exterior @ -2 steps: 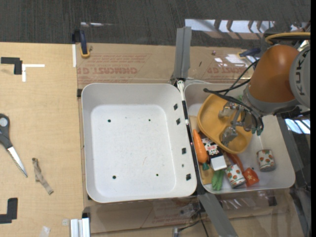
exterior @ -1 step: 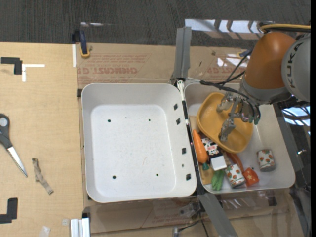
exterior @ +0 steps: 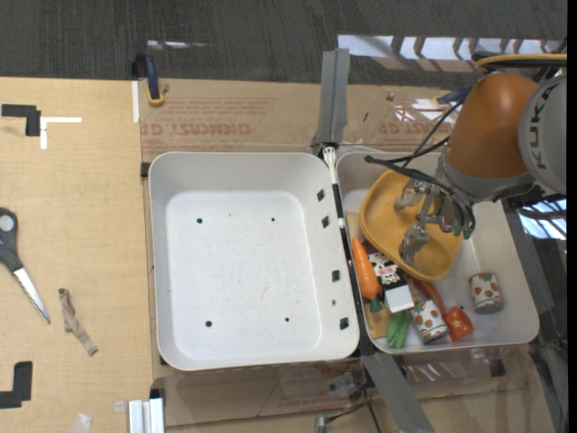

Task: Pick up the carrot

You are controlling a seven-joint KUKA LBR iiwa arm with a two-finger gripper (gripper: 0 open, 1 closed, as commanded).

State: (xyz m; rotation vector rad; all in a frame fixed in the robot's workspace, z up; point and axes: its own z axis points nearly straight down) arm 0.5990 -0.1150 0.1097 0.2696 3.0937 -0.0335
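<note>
The carrot (exterior: pixel 365 268) lies along the right bin's (exterior: pixel 514 332) left wall, at nine o'clock from the yellow bowl (exterior: pixel 397 219). The gripper (exterior: pixel 424 224) hangs over that bowl; whether it is open or closed cannot be told. At five o'clock from the carrot crowd a dotted card (exterior: pixel 388 271), a green vegetable (exterior: pixel 397 327) and a small can (exterior: pixel 429 320). Another can (exterior: pixel 485 292) sits at three o'clock.
</note>
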